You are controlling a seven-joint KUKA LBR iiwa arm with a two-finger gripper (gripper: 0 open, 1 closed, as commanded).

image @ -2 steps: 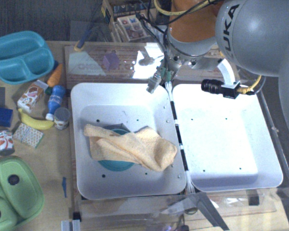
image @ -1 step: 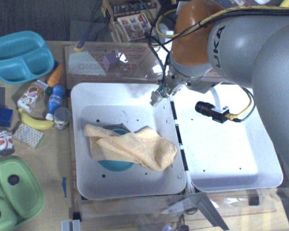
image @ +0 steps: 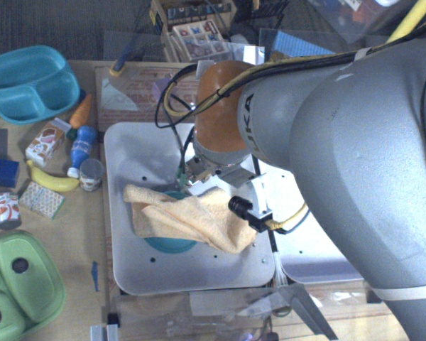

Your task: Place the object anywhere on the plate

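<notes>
Arm [image: 355,155]: looming over your left bin [image: 128,261].
Gripper [image: 188,180]: hanging above cloth; finger state, you cannot tell.
Cloth [image: 192,219]: draping over blue plate [image: 170,245], mid-bin.
Progress: seemingly placed; release unconfirmed.

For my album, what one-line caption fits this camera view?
Grey robot arm's gripper over a tan cloth draped across a blue plate in a white bin.

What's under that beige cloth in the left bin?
A blue plate shows beneath the beige cloth, its rim peeking out at the cloth's lower edge and near the pincer. The cloth hides the rest of the plate and anything lying on it.
</notes>
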